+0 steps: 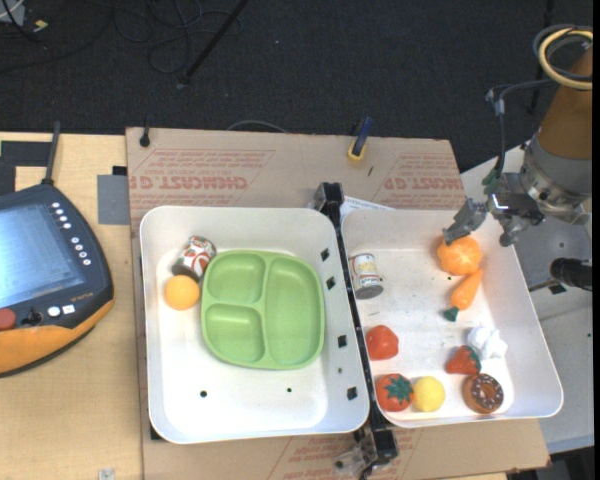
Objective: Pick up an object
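My gripper (480,230) hangs over the far right corner of the right bin (540,368), its two fingers spread open with nothing between them. Just below its left finger (462,220) lies an orange (460,256), close to or touching the fingertip. A toy carrot (465,290) lies right under the orange. Elsewhere in this bin are a small can (366,274), a red tomato (382,342), a strawberry (393,390), a lemon (430,394), a chocolate donut (483,393), and a red and white piece (478,352).
The left bin (230,408) holds a green divided plate (263,308), a yellow-orange ball (181,292) and a red and white can (193,256). A teach pendant (35,268) lies on the bench at the far left. Cardboard (240,173) lies under both bins.
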Action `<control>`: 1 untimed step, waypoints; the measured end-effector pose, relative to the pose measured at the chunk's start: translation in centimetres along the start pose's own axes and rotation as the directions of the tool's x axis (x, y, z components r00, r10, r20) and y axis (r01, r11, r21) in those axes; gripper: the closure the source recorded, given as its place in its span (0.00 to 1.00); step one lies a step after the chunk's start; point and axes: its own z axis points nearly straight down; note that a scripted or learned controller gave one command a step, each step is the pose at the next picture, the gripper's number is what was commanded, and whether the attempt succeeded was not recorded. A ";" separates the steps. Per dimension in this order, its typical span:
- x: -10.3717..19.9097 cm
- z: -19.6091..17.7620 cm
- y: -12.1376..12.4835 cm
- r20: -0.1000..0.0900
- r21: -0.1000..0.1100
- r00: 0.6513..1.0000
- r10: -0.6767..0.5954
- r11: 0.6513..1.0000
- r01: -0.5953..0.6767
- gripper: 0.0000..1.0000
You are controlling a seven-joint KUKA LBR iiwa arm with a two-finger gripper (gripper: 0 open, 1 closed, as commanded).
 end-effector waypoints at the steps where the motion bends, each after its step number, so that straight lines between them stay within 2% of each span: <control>1: 0.0 -0.8 0.2 0.003 -0.014 1.000 -0.001 1.000 0.001 0.00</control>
